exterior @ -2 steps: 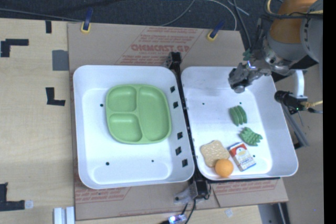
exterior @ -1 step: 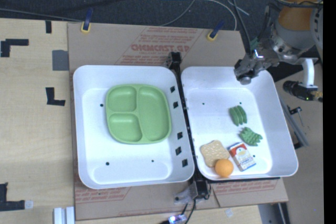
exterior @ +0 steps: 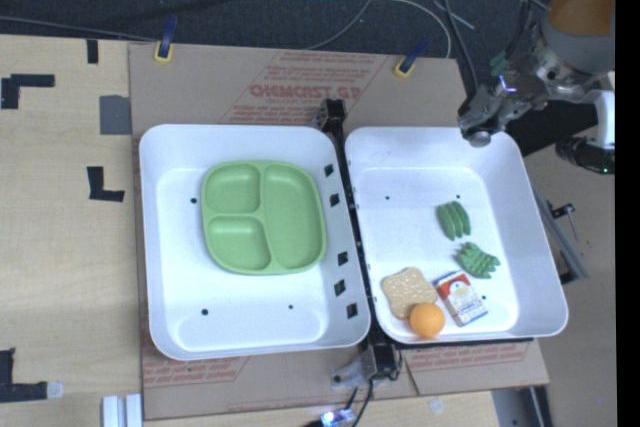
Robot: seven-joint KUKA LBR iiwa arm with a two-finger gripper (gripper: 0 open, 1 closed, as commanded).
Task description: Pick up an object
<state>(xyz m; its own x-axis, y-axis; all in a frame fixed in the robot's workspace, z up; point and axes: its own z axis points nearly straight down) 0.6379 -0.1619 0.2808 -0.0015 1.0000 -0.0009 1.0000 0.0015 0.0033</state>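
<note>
The right bin (exterior: 400, 165) holds a green pea pod (exterior: 453, 219), a green leafy piece (exterior: 478, 260), a slice of toast (exterior: 408, 289), an orange (exterior: 427, 320) and a small red and white carton (exterior: 461, 298). They cluster in the bin's near right part. My gripper (exterior: 481, 123) hangs over the bin's far right corner, well away from all of them. Nothing shows between its fingers, and their spacing is too small to read.
The left bin (exterior: 170, 215) carries a green divided plate (exterior: 264, 216). A row of black clips runs along the seam between the bins (exterior: 340, 235). Cables trail across the dark floor behind the bench.
</note>
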